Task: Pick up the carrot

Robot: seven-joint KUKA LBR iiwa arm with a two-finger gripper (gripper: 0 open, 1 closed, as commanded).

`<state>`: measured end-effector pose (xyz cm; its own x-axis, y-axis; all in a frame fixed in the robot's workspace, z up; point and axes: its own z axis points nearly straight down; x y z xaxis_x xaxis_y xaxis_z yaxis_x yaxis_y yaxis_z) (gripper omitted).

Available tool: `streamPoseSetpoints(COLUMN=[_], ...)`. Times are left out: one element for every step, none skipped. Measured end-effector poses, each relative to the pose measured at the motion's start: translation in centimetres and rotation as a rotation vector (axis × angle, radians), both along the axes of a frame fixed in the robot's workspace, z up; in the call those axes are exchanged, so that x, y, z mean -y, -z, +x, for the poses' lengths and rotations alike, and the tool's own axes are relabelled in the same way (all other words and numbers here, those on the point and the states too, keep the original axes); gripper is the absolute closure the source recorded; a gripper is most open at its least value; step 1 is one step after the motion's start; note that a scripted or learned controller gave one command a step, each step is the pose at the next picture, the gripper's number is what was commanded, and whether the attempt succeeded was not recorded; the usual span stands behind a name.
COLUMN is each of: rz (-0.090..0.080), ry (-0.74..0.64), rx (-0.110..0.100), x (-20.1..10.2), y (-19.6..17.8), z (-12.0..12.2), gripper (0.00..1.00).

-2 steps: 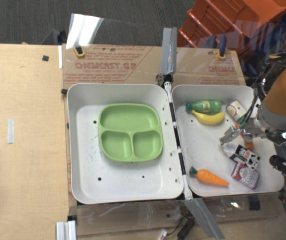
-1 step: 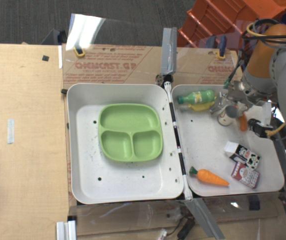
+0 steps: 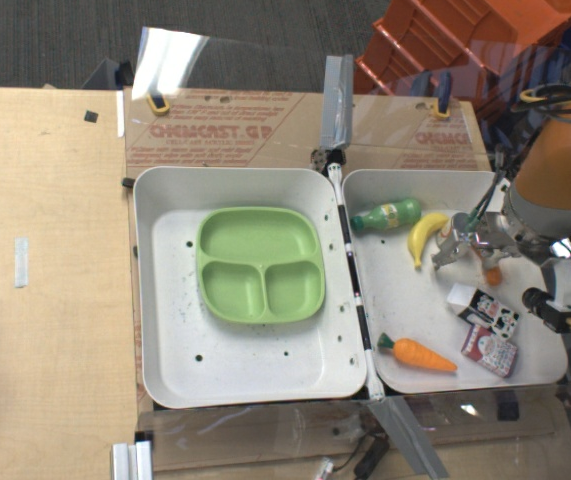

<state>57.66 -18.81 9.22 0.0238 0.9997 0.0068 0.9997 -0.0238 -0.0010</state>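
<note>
The carrot (image 3: 420, 354) lies on its side on the floor of the right bin (image 3: 405, 268), near that bin's front edge, green top pointing toward the divider between the two bins and orange tip pointing right. You see it untouched, well apart from the gripper (image 3: 465, 245), which hangs over the upper right part of the same bin at the end of the grey arm (image 3: 550, 183) with its orange band. You cannot tell from this angle whether the fingers are spread or pressed together; nothing shows between them.

Just left of the gripper a banana (image 3: 424, 236) curves beside a green bottle (image 3: 386, 215) lying on its side near the bin's back wall. Right of the carrot rests a small printed packet (image 3: 492, 338), tilted, with a small white object (image 3: 462, 295) just above it.

In the left bin (image 3: 165, 298) sits a green divided plate (image 3: 262, 264) with three compartments. Both bins rest on the table (image 3: 45, 268), with a sheet of cardboard (image 3: 265, 128) behind them.
</note>
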Motion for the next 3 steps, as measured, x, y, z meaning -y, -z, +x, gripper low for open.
streamPoseSetpoints(rz=[-0.006, -0.007, -0.006], ry=[0.007, 0.022, -0.372], rx=[-0.014, -0.002, 0.000], x=[-7.2, -9.1, -2.7], y=[0.4, 0.2, 0.2], z=[7.9, -1.2, -9.2], gripper=[0.00, 0.00, 0.00])
